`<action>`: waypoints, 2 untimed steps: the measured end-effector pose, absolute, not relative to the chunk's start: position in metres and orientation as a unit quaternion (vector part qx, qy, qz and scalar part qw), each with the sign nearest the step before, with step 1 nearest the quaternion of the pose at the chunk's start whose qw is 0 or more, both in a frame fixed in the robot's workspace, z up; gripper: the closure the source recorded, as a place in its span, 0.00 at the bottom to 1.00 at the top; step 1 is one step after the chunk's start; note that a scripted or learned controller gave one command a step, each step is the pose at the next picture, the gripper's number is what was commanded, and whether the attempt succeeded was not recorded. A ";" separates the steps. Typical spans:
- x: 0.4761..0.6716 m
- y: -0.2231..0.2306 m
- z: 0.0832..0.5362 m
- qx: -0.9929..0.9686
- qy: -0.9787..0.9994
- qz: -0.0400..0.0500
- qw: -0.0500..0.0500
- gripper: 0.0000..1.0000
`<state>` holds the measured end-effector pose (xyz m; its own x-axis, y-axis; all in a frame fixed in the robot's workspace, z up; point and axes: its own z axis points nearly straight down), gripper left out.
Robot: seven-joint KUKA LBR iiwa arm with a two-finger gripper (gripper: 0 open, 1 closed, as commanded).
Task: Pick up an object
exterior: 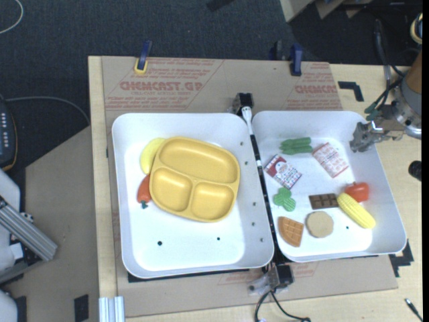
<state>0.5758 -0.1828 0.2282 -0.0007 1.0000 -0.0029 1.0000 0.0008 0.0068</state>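
In the left bin (127,180) a yellow plate (193,178) covers a banana (150,153) and pepper (143,190). The right bin (389,200) holds toy food: waffle (291,230), cookie (320,224), corn (356,210). The hand (362,138) hovers at its far right rim; its spread I cannot tell.

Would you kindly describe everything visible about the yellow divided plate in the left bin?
The yellow divided plate looks like smooth moulded plastic, with rounded corners and raised ridges forming three compartments: one long one along its far side, two smaller ones nearer the camera. It lies right side up, turned slightly askew, in the left bin, toward the far half. Nothing sits in its compartments. A yellow banana-like toy and a red-orange toy peek out at its left edge, seemingly touching or tucked under it.
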 end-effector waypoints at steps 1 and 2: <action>0.554 -0.125 0.222 0.705 0.709 0.000 -0.002 1.00; 0.535 -0.077 0.233 0.705 0.709 0.001 -0.002 1.00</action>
<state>0.5353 -0.0774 0.2330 -0.0051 1.0000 0.0032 1.0000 0.0051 -0.0018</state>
